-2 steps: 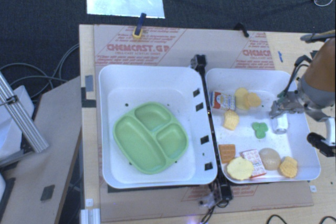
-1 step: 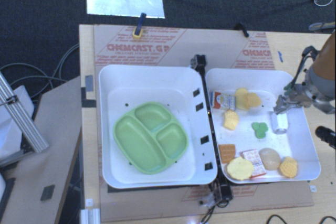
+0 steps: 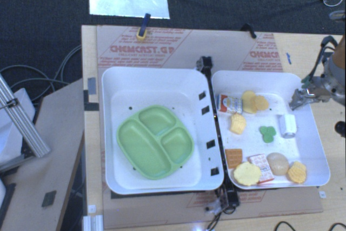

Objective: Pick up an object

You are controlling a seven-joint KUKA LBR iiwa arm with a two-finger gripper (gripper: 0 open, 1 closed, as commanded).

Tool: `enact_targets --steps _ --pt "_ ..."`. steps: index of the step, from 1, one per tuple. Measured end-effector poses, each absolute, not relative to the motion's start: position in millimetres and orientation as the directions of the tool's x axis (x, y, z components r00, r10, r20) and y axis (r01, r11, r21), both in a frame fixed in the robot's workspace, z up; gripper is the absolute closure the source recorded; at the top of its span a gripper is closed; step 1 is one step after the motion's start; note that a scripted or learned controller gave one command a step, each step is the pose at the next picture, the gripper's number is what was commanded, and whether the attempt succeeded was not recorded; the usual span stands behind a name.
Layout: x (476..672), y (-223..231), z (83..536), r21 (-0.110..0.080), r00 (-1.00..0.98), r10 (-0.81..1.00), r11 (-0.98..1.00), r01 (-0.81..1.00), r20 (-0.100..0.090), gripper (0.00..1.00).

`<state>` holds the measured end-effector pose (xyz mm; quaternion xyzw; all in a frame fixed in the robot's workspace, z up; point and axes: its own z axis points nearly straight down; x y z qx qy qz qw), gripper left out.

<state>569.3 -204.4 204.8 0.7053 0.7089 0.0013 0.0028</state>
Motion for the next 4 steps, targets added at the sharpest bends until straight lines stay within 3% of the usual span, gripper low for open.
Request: enact_targets --steps 1,2,4 --pt "570.6 -205 226 0.004 -0.005 1.000 0.005 1.000 -0.001 1.00" --pt "552.8 -151 218 -0.001 -0.009 1.000 0.009 1.000 0.002 1.00" --pt "539.5 -45 203 -0.001 -0.010 1.000 0.010 1.000 0.003 1.00"
